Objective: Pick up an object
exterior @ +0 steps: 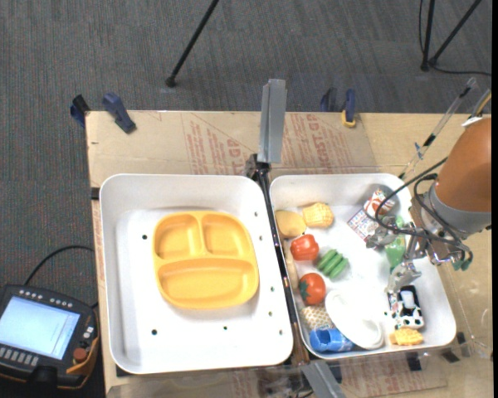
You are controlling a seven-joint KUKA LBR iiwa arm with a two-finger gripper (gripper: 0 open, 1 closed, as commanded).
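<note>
My gripper (401,274) hangs low over the right side of the right bin (349,182), below the grey wrist and orange band. It sits directly over a green object (395,251), partly hiding it, and just above a black-and-white cow toy (407,307). I see nothing clearly held in it. The same bin holds a bread roll (289,222), a yellow corn piece (318,215), a red pepper (305,248), a green vegetable (333,263), a tomato (312,288), a white dish (354,317), a blue item (328,340), a yellow cracker (407,336) and a red-and-white packet (367,215).
The left bin (116,222) holds a yellow divided plate (206,259). A grey post (272,123) stands at the back between the bins. Blue clamps (116,110) grip the cardboard's far edge. A teach pendant (37,330) lies at the lower left.
</note>
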